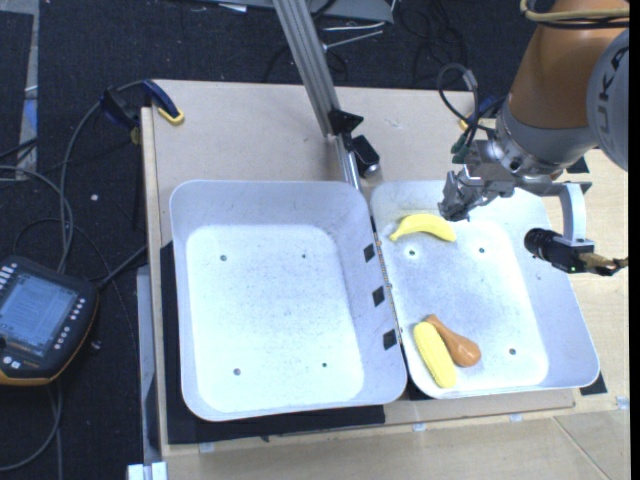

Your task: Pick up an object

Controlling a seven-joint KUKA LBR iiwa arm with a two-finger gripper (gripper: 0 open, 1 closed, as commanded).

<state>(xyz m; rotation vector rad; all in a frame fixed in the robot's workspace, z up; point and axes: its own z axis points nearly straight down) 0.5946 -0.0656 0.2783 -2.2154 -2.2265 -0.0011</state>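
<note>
Camera view showed the gripper (456,204) low over the far edge of the right bin (560,308), just beside a banana (422,229); I cannot tell how its jaws stood. A yellow piece (434,356) and an orange piece (455,341) lay touching near the bin's near edge. The left bin (200,218) stood beside it.

banana (423,229): yellow, curved, flat at right bin's far side
yellow block (435,355): oblong, near front edge
orange piece (453,341): pear-shaped, touching block
</note>
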